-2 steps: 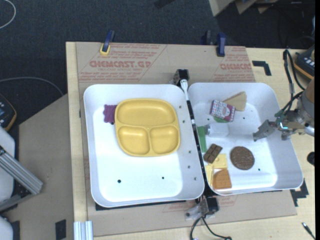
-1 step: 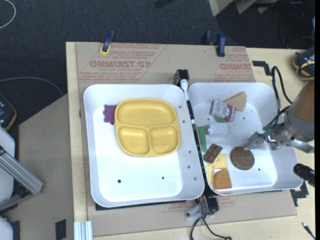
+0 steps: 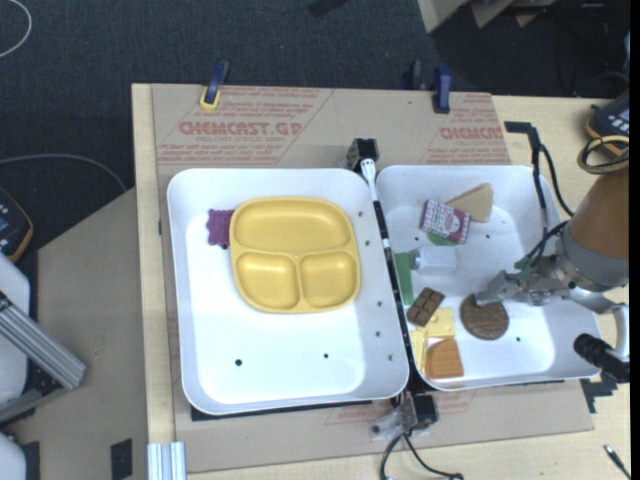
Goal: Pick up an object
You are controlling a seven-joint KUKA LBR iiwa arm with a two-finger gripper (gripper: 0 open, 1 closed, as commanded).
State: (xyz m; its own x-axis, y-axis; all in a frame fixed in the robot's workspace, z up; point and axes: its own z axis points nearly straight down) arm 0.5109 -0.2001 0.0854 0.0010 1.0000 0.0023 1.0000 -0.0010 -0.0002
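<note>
Gripper [image 3: 492, 296] hovers low in the right bin [image 3: 520, 183], right above the brown round disc [image 3: 485, 321] near its front edge; finger spacing can't be made out. Yellow divided tray [image 3: 296, 253] fills the left bin [image 3: 200, 298], bench [image 3: 160, 148] on dark carpet [image 3: 100, 28]

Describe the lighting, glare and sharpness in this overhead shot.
Camera view: even, soft light, only faint shadows; the left white bin looks bright, nearly washed out; mild sheen on the yellow three-compartment plastic tray; small items near the round brown disc are soft and low in detail; the grey arm's gripper is slightly blurred.
</note>
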